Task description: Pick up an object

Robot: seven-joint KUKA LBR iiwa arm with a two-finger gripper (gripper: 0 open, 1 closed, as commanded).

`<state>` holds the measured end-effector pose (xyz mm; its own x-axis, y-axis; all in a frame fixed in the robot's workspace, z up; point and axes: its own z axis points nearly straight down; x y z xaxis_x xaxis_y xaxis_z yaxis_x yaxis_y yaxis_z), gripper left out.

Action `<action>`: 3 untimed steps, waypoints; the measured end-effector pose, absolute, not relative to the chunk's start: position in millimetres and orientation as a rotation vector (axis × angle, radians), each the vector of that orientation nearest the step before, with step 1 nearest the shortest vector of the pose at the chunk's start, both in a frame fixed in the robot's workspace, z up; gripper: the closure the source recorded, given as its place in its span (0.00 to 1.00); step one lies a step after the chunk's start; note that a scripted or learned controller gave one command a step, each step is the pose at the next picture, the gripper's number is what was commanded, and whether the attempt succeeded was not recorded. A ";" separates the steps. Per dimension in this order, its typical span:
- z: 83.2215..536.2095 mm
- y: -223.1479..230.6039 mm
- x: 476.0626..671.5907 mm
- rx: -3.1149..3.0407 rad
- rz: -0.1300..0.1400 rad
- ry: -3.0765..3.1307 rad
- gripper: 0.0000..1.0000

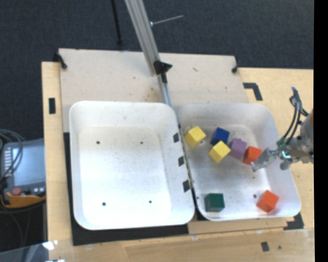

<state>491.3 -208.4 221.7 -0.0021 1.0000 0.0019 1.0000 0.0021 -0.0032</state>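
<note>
The right bin (279, 130) holds several coloured cubes. Two yellow cubes (195, 136) (219, 152), a blue cube (220, 136) and a purple cube (238, 148) cluster in its middle. A red-orange cube (252, 154) sits just right of the purple one. An orange cube (268, 201) and a green cube (214, 202) lie near the front wall. My gripper (264, 161) reaches in over the bin's right rim, and its tip is low beside the red-orange cube, touching or nearly touching it.
The left bin (76, 146) sits beside the right one, split from it by a narrow ridge (183, 162). A slanted metal pole (145, 31) rises behind the bins. A pendant and cables (16, 171) lie off the bench at the left.
</note>
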 end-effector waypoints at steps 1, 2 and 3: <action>224.0 -208.4 492.4 -2.221 -0.002 -2.224 0.00; 181.4 -205.0 491.9 -2.222 0.004 -2.218 0.00; 124.5 -198.7 484.9 -2.221 0.005 -2.216 0.00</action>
